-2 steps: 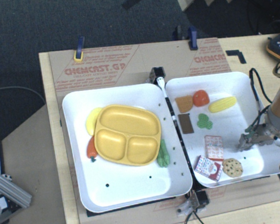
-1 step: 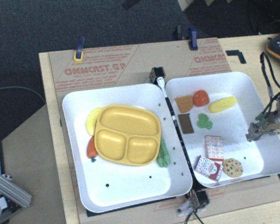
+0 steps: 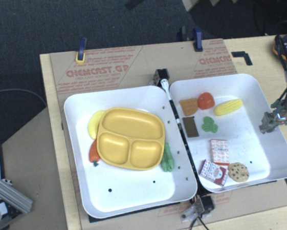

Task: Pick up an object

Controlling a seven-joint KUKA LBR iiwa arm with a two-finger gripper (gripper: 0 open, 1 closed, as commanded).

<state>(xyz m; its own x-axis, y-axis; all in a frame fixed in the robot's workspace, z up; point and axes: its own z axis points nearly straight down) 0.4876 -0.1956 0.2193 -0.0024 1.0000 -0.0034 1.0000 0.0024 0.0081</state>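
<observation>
Camera view, looking down at a slant on two shallow white bins set side by side on a board. The left bin [image 3: 87,159] carries a yellow divided tray [image 3: 130,138] lying tilted; a yellow banana-shaped piece [image 3: 94,123] shows from under its upper left edge, an orange-red piece [image 3: 94,152] from under its left edge, and a green leafy piece [image 3: 167,158] rests against its lower right corner. The right bin [image 3: 260,124] holds, in its upper part, a brown square [image 3: 189,106], a red tomato [image 3: 205,100] touching it, and a yellow corn cob [image 3: 227,107]; below these lie a dark brown bar [image 3: 189,126] and a green broccoli-like piece [image 3: 209,125]. Lower in the bin are a red-and-white carton [image 3: 219,151], a red-and-white packet [image 3: 212,172] and a cookie [image 3: 238,171]; their print is too small to read. The gripper [image 3: 269,122] stands at the right rim of the right bin, apart from all objects; whether its jaws are open or closed cannot be told. The board [image 3: 56,75] reads "CHEMCAST G.P" at upper left and, partly, "CHEMCAST" at upper right. A yellow clamp [image 3: 81,52] and a blue clamp [image 3: 197,38] grip the top edge.
</observation>
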